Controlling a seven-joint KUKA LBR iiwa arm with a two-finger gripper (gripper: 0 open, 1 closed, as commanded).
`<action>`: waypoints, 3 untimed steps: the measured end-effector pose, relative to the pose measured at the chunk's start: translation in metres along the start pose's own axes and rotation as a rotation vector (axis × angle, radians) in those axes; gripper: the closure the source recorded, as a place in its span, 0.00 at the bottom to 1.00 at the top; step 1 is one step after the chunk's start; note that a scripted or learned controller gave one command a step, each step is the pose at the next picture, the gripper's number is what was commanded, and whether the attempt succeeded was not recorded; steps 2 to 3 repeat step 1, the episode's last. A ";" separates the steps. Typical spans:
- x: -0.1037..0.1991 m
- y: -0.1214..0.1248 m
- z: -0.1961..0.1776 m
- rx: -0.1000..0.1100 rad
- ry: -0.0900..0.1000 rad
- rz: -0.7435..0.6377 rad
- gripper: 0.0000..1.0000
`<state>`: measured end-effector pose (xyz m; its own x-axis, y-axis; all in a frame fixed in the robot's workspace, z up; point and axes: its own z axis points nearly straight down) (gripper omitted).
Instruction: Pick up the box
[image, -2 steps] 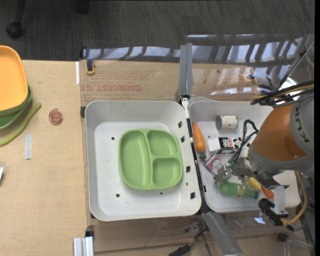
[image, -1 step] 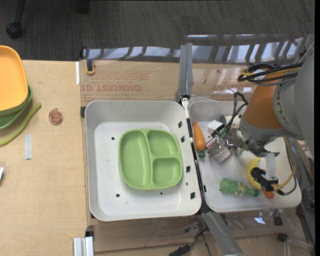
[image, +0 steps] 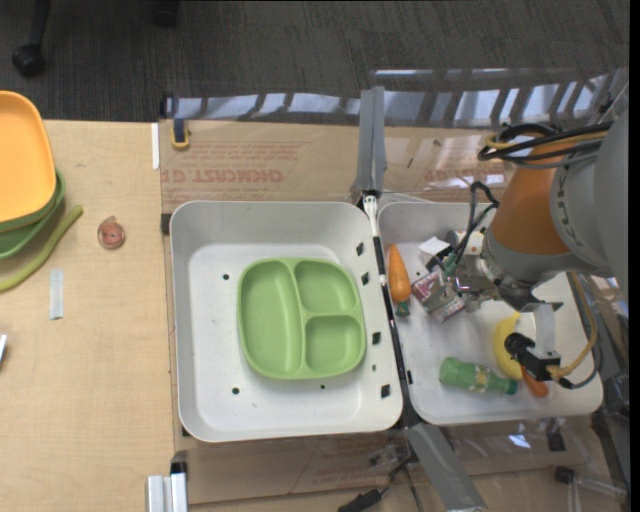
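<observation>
- End effector (image: 462, 283) hangs low over the box (image: 438, 293); whether it grips, I cannot tell.
- The carrot (image: 399, 274) (just beside) could get nudged or snagged.

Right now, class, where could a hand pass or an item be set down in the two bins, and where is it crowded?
Free: the left bin floor bordering the green divided plate, widest in front. Crowded: the right bin, where the carrot, box, green bottle and yellow toy sit around the gripper; a bare strip runs between carrot and bottle.
</observation>
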<state>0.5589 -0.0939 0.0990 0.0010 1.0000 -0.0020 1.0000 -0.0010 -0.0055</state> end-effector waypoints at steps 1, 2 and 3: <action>0.051 0.052 -0.135 -0.003 -0.001 0.066 1.00; 0.051 0.052 -0.135 -0.003 -0.001 0.066 1.00; 0.051 0.052 -0.135 -0.003 -0.001 0.066 1.00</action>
